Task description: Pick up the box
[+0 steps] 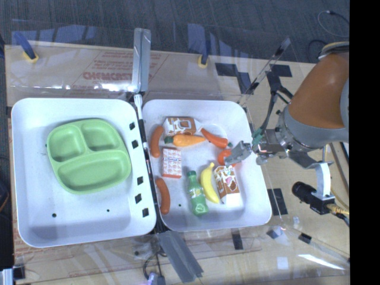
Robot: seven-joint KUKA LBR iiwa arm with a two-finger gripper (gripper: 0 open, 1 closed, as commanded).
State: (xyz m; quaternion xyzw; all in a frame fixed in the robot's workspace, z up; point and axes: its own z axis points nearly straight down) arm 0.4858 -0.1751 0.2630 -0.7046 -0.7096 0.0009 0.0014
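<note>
- Left white bin (24,159): a green divided plastic plate (89,154) sits alone in it.
- Right white bin (252,203) is crowded.
- Grey arm (317,108) reaches in from the right, its end effector (238,153) above the bin's right rim; how far it is open I cannot tell, nothing seen gripped.
- Brown-and-white carton box (227,186) lies just below it, beside a yellow banana (208,183).
- Second brown carton (180,125) rests at the back (touching an orange carrot (189,140)).
- Green bottle (196,193) lies near the front.
- Small red-and-white packet (171,162) lies mid-bin.
</note>
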